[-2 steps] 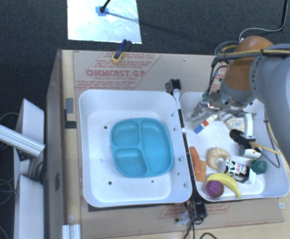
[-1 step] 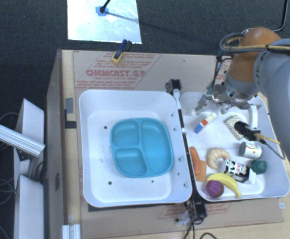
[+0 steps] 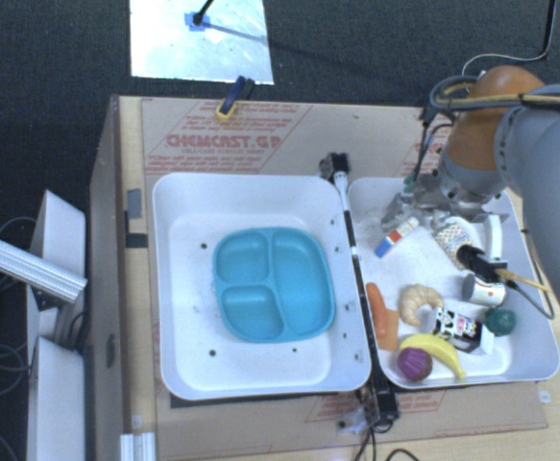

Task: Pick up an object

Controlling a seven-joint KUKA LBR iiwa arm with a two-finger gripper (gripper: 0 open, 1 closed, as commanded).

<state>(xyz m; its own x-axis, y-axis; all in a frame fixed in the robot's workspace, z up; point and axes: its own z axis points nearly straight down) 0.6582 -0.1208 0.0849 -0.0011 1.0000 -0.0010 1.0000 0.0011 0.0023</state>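
My gripper point(image 3: 411, 207) is low over the far left part of the right bin point(image 3: 534, 358). Just below it, and seemingly touching it, lies a white tube with a blue cap point(image 3: 395, 237), slanted toward the bin's left wall. Nearer the front of that bin lie an orange carrot point(image 3: 385, 318), a croissant point(image 3: 420, 301), a banana point(image 3: 438, 351) and a purple plum point(image 3: 414, 363). A black-and-white spotted box point(image 3: 457, 327) and a teal ball point(image 3: 499, 321) sit to the right of these.
The left bin point(image 3: 188, 257) holds a blue divided plate point(image 3: 273, 284). A black divider bar point(image 3: 352, 248) runs between the two bins. A white oblong piece point(image 3: 494, 233) stands by the right bin's far right side. The grey arm point(image 3: 539, 161) overhangs that corner.
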